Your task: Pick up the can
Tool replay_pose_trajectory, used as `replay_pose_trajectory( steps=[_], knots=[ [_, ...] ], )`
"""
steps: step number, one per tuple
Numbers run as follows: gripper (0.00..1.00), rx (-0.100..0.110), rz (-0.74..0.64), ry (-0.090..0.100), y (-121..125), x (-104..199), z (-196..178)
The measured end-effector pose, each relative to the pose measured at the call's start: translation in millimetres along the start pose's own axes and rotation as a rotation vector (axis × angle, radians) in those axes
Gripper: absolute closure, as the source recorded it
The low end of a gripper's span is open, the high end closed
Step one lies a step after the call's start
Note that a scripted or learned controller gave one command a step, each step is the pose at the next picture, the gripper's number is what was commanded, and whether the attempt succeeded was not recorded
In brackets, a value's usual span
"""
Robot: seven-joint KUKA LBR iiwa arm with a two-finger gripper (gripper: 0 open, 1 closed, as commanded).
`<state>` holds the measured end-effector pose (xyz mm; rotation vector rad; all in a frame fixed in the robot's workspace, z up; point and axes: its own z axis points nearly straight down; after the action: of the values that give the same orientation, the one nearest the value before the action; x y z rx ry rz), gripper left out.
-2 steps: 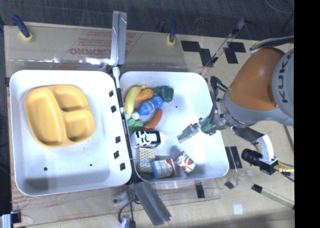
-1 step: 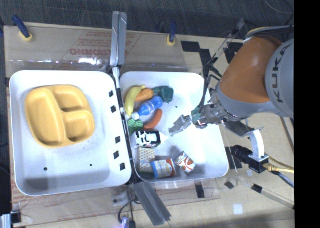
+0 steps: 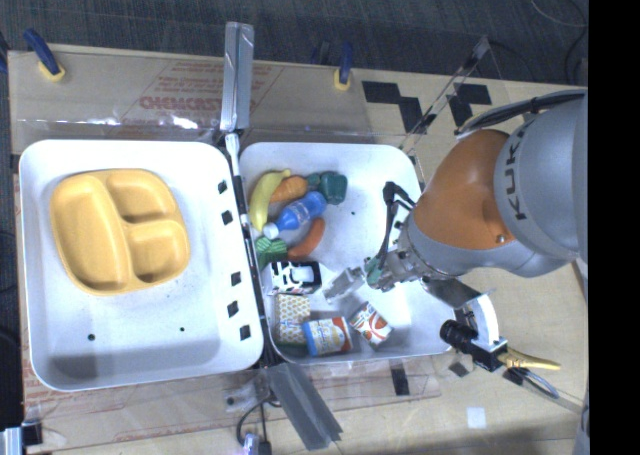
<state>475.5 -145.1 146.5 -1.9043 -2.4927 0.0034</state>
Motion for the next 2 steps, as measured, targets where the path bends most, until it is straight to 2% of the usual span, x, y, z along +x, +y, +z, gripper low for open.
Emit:
replay_pose_trajectory(
  steps=[1, 2],
  knots=[
    [0.00, -0.001, -0.278, 0.000, -3.1, -14.8, 31.8],
    [0.00, -0.017, -0.499, -0.014, -1.9, -36.5, 48.4]
  ],
)
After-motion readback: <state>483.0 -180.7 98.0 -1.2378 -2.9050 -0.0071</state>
